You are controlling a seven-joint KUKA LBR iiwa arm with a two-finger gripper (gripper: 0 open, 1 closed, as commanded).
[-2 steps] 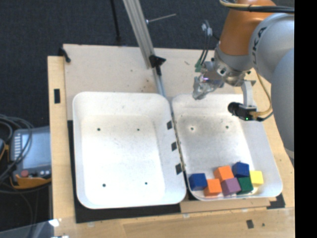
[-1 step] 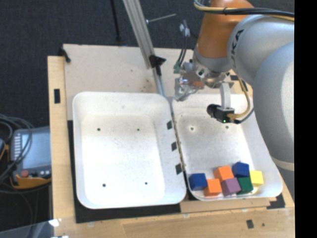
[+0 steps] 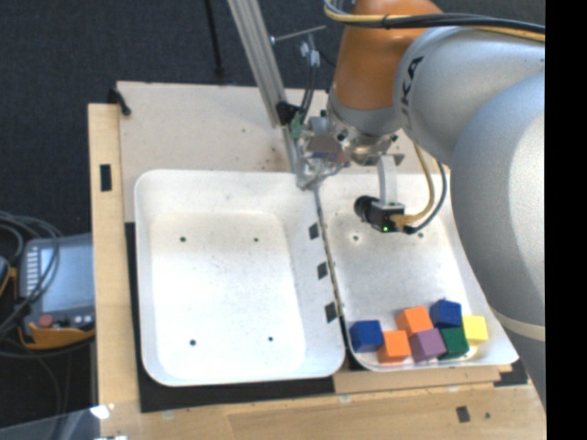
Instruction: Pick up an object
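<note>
My claw [image 3: 323, 161] hangs over the right bin's [image 3: 431, 273] far left corner; I cannot tell its state. The coloured blocks [image 3: 422, 332] cluster at that bin's near edge, well apart.

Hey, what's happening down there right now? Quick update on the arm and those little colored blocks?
Tool up at far edge of right bin, nothing seen in it. Colored blocks clustered in right bin's near corner, untouched. Nothing between tool and blocks.

White bins [image 3: 220, 273]; blocks [image 3: 417, 333] blue, orange, seemingly purple, green, yellow.
</note>
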